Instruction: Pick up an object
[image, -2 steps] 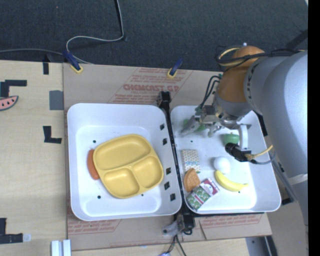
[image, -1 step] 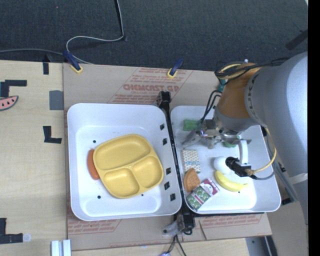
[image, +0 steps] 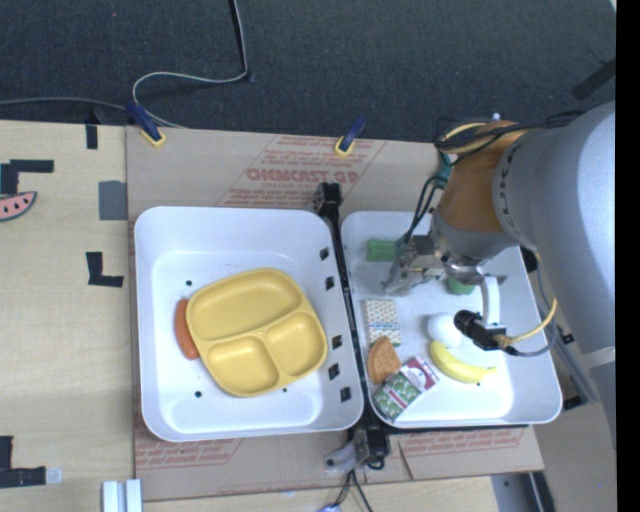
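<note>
Red print on the cardboard sheet (image: 290, 170) beyond the far edge of the left bin (image: 150, 300), large word reading roughly "CHEMCAST GP", smaller lines beneath too blurred to read. More red print on the cardboard's near edge, unreadable. Wrapper (image: 405, 387) print illegible.

Even, fairly bright overhead light is seen, with the white bins (image: 160, 400) nearly washed out. Soft short shadows are cast beside the yellow tray (image: 256, 330). Detail is softened throughout, and the arm (image: 570, 200) is slightly blurred
</note>
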